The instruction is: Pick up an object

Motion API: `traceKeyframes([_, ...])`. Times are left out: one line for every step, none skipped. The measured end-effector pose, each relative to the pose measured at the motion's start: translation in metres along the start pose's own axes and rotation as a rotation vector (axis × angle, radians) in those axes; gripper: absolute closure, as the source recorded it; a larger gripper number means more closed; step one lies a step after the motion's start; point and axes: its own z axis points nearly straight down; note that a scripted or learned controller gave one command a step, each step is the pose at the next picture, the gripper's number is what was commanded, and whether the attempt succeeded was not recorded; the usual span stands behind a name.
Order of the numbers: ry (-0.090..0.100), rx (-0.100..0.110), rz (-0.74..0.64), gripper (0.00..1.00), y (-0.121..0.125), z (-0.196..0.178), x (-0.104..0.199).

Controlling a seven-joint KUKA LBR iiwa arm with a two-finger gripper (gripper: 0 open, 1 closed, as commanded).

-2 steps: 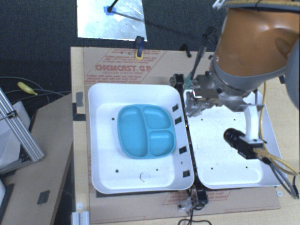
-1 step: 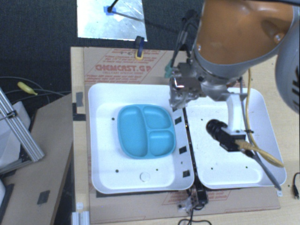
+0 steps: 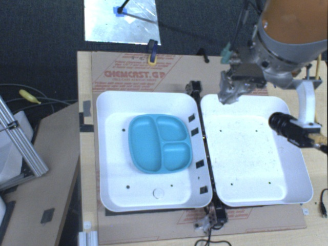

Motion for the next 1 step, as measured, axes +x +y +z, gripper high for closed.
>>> traceKeyframes([0.001, 0.008, -0.014, 1.0, -0.0015, 0.0178, 0.0762])
